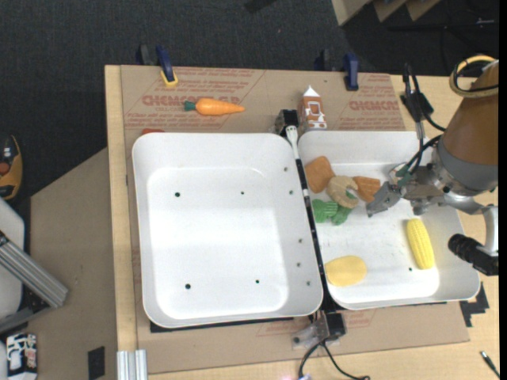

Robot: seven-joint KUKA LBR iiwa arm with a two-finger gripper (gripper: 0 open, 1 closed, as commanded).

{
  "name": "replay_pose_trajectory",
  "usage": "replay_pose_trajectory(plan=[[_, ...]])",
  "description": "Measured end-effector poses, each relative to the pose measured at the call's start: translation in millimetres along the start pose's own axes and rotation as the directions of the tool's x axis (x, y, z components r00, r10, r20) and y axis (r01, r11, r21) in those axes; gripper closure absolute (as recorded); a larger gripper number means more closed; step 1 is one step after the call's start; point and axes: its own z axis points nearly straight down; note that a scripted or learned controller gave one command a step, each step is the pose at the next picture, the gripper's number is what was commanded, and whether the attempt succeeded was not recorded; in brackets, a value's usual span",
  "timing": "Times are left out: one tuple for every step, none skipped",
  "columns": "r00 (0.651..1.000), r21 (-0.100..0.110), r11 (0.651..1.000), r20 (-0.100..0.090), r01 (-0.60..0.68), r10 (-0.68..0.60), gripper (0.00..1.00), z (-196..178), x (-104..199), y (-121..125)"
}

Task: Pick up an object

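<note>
Five toys lie in the right bin (380, 298); the pincer's (382, 200) grip state is unclear.

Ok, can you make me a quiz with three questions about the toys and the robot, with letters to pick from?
1. Where is the toy carrot?
A. on the cardboard behind the left bin
B. in the right bin
C. in the tool

2. What colour is the corn cob?
A. green
B. yellow
C. blue

3. What is the tool doing?
A. lifting the carrot
B. hanging over the right bin, near the orange piece
C. resting in the left bin

Answers:
1 A, the carrot lies on the cardboard outside both bins.
2 B, the cob is yellow.
3 B, the tool is over the right bin beside the toy food.
</note>
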Motion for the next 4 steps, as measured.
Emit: replay_pose_trajectory(plan=[[1.0, 0.0, 1.0, 0.0, 0.004, -0.004, 0.0, 78.2, 25.2, 57.0], [1.0, -0.008, 1.0, 0.006, 0.001, -0.001, 0.0, 109.9, 28.9, 99.7], [1.0, -0.018, 1.0, -0.001, 0.009, -0.009, 0.0, 3.6, 99.3, 150.8], [1.0, -0.007, 1.0, -0.004, 0.011, -0.011, 0.0, -23.4, 194.9, 146.6]])
